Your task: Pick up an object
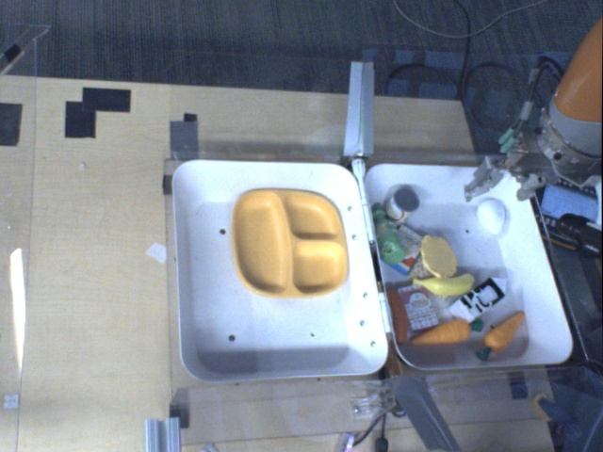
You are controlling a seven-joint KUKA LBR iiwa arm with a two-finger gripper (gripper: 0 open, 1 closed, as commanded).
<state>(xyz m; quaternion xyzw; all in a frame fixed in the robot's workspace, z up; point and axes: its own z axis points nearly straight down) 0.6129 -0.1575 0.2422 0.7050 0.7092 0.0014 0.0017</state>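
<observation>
My gripper point(499, 185) hangs over the far right part of the right bin point(556, 332), open, with nothing between its fingers. Just in front of it lies a small white round object point(492, 216). Further into that bin are a grey can point(405, 199), a green bottle point(391, 238), a yellow round lid point(438, 255), a banana point(445, 285), a brown packet point(419, 309), a black-and-white card point(485, 296) and two carrots point(443, 333) point(506, 330). The clutter sits toward the bin's left and front.
The left bin point(203, 337) holds a yellow sectioned tray point(287, 241) in its middle. A metal divider post point(358, 111) stands between the bins at the back. Cables point(443, 12) lie behind the right bin, and the arm's orange band point(582, 83) is at the right edge.
</observation>
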